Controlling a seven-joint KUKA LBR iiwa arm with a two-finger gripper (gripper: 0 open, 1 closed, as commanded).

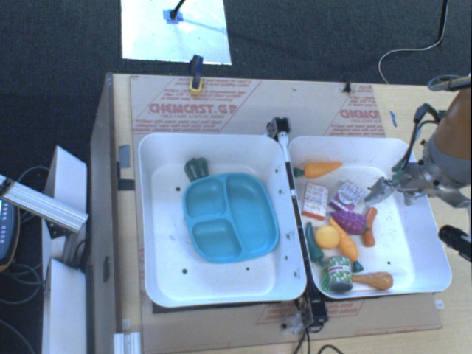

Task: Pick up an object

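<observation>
The gripper point(380, 190) hangs over the right bin point(435, 260), reaching in from three o'clock, its tip just above the cluster of toy food. I cannot tell how its fingers stand, and nothing shows between them.

The likely targets lie close together. A crinkled silver packet point(348, 193) sits just at nine o'clock of the tip, with a purple bunch of grapes point(352, 220) beside it at seven o'clock. A red-and-white carton point(315, 200) lies further toward nine, and a carrot point(322, 169) toward ten. A small orange-red piece point(369, 226) lies at six o'clock of the tip. A green-labelled can point(338, 273) and a tan gourd point(375, 279) rest near the bin's front wall.

The crowding is the main risk: a descent here could land on the seam between packet and grapes and push both aside, or close on the packet's slick, loose wrapping and slip off. The left bin point(158, 264) holds a blue divided tray point(228, 216) and a green pepper point(196, 168).
</observation>
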